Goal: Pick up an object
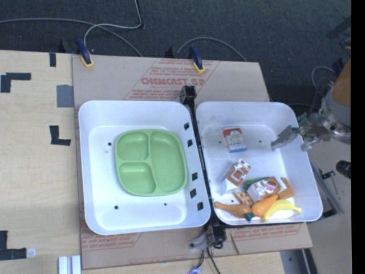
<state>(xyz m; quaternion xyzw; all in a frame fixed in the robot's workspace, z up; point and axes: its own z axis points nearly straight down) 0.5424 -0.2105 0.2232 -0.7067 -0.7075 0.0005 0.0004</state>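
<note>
While "CHEMCAST" cardboard (171, 81) is lying under two bins, the end effector (291, 136) is hovering released, grasping nothing.

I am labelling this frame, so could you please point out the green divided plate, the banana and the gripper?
green divided plate (151, 161): camera view, centre ridge.
banana (282, 210): camera view, middle of its curve.
gripper (280, 138): camera view, by the fingertips.
</note>
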